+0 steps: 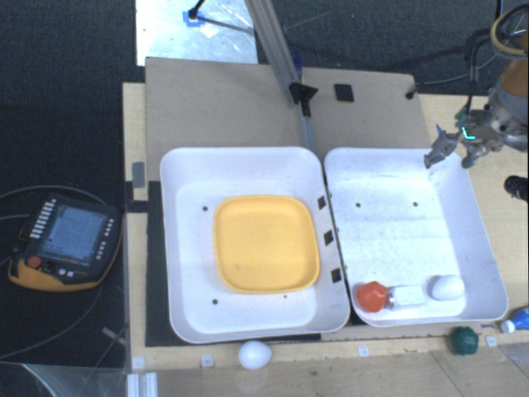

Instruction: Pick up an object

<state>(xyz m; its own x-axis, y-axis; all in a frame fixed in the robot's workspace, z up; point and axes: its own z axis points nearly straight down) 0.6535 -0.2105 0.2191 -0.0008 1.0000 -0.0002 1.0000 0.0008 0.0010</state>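
The right bin [413, 188] holds a small orange ball [372, 296], a white cylinder-like piece [407, 295] next to it and a white egg-shaped object [447, 287], all along its near edge. A yellow square plate [266, 243] lies in the left bin [186, 222]. My gripper [453, 150] hangs over the far right corner of the right bin, well away from those objects, open with nothing between its fingers.
A white egg shape [254, 354] lies on the bench in front of the left bin. A dark green ball [464, 340] and a blue-and-white item [517, 322] sit outside the right bin's near corner. A teach pendant [64, 246] rests at far left.
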